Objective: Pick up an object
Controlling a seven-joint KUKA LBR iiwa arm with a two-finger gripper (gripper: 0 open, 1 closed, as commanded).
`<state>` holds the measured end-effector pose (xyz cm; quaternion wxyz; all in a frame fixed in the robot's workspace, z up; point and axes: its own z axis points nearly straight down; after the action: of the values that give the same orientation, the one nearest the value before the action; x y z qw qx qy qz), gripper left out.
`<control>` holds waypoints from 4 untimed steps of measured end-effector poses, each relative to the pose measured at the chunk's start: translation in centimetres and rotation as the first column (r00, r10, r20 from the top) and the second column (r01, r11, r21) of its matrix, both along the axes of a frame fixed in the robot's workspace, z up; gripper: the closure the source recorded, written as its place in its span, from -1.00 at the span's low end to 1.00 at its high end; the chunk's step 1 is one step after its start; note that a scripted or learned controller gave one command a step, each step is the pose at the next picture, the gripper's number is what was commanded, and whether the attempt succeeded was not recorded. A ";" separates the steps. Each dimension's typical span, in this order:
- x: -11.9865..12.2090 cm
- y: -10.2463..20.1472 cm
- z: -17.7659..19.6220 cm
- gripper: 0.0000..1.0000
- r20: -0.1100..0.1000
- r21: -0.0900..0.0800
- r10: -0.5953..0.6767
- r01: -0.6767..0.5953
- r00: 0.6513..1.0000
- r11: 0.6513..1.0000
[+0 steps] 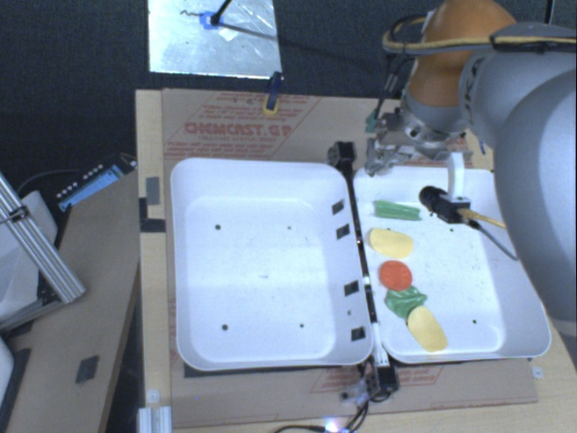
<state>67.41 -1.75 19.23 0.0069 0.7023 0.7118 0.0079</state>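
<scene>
In the right bin (518, 327), nearest to the camera, a yellow piece (427, 328) is seen touching a green piece (399, 299); behind them lie a red disc (395, 274), a pale yellow piece (391, 243) and a green stick (398, 210). The gripper (386, 158) hangs above the bin's far-left corner — whether its jaws are released or clenched cannot be told. The approach step is judged to be in hand — a descent onto one object is needed next.

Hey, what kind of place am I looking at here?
Probably a robotics lab grasping bench: a robot arm over two white bins, small plastic toy pieces in the right bin, all on cardboard.
</scene>
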 end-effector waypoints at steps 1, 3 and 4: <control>-0.3 6.5 15.3 1.00 0.000 0.002 -0.001 0.001 1.000 1.000; -3.5 16.3 34.1 1.00 -0.002 0.004 -0.005 0.005 1.000 1.000; -9.5 22.8 34.4 1.00 -0.020 0.002 -0.002 0.002 1.000 1.000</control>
<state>57.87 21.09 53.61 -0.0008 0.7031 0.7111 0.0013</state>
